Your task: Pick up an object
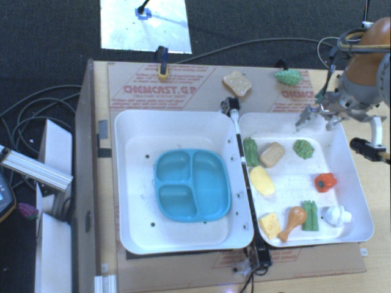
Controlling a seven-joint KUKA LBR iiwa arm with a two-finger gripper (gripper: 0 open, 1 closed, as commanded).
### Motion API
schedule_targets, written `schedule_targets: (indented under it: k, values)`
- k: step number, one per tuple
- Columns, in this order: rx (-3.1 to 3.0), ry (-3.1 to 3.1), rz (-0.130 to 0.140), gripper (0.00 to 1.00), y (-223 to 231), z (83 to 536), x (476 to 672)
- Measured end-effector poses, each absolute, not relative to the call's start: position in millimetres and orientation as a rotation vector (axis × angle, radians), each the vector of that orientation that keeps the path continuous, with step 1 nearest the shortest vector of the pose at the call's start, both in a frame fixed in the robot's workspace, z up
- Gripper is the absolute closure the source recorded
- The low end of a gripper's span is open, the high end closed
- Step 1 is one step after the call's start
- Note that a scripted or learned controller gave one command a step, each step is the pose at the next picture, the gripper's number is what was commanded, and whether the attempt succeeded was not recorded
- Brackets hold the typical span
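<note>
Overhead, gripper [318, 118] poised at the right bin's [360, 182] one-o'clock rim, fingers spread apart, clamped on nothing. Nearest below, at seven o'clock: green broccoli piece [303, 148]. Red pepper [325, 182] farther down, toward six.

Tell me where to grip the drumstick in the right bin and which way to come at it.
Grip the drumstick across its thin shaft, just below the round knob, probably coming straight down from above. It lies flat and slanted, with the cheese wedge close on one side and the green stalks on the other, so set the fingers across the slant.
</note>
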State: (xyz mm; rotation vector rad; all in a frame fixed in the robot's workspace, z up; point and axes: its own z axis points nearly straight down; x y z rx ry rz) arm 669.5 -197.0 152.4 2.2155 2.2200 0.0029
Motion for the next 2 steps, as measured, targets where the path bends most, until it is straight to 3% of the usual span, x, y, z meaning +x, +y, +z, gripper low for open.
schedule_targets:
  k: [1,2]
  values:
    - [2.22,2.223,0.001,0.0,-190,101,656.4]
    - [2.216,2.219,0.003,0.0,-207,148,647.4]
